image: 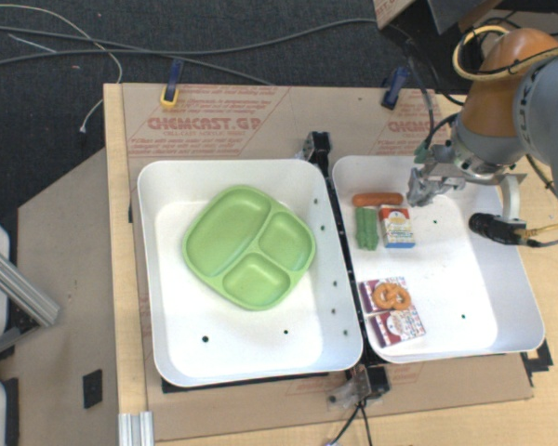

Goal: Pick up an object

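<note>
My gripper (422, 190) hangs over the far part of the right bin (488, 291), just right of a hot dog (378, 199) and above a small white, red and blue carton (398, 227). A green pickle-like piece (367, 228) lies beside the carton on its left. A flat card printed with a pretzel (391, 308) rests near the bin's front left. Nothing shows between the fingers.
The left bin (167, 342) holds a green three-part plate (250, 246). Cardboard lies under both bins, with blue clamps (171, 92) at its far edge. The right half of the right bin is bare white floor.
</note>
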`<move>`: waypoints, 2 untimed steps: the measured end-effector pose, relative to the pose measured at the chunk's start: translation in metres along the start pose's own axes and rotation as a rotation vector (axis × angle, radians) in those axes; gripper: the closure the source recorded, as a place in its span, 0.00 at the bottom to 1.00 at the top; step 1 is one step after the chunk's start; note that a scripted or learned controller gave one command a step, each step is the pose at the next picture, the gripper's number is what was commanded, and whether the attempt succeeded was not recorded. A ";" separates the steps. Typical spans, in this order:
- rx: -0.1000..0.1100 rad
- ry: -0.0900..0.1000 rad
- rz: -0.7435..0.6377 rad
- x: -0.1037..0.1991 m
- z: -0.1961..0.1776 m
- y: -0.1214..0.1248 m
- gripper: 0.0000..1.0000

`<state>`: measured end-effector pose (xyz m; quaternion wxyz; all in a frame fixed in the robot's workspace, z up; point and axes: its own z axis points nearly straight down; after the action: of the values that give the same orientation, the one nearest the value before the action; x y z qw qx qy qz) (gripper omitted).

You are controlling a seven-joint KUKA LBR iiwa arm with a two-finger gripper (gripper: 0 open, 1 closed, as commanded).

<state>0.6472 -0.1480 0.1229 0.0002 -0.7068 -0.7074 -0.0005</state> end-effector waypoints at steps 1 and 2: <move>-0.004 -0.002 0.000 -0.004 -0.063 0.001 1.00; -0.005 -0.002 0.000 -0.004 -0.116 0.003 1.00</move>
<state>0.6497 -0.1525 0.2392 -0.0021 -0.7068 -0.7075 -0.0014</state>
